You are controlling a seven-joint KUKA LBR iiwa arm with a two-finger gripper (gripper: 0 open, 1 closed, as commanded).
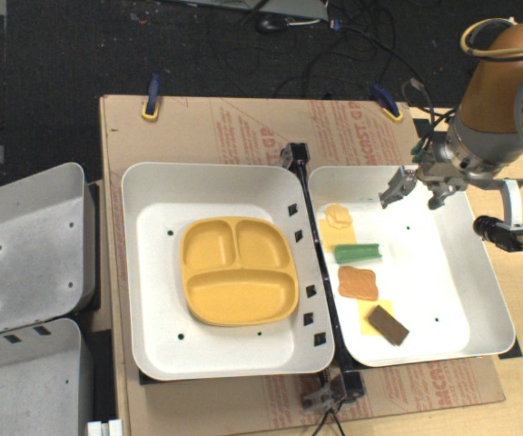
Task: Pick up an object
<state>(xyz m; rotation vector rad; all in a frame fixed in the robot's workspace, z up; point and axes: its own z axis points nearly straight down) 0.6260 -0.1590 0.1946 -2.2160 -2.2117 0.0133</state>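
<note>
The right bin [452,271] holds several small items along its left side: a pale yellow piece [337,216], a green bar [358,253], an orange piece [359,283] and a brown block [389,324] lying on a yellow square [370,317]. My gripper [418,193] hangs over the bin's upper right part, well to the right of and above these items. Its two fingers stand apart, open, with nothing between them.
A yellow divided tray [240,271] lies in the left bin [152,334]. A black divider with clamps [311,262] runs between the bins. Blue clips [152,98] hold the cardboard sheet. Spare white bins [25,243] lie at far left. Cables [352,25] cross the dark floor behind.
</note>
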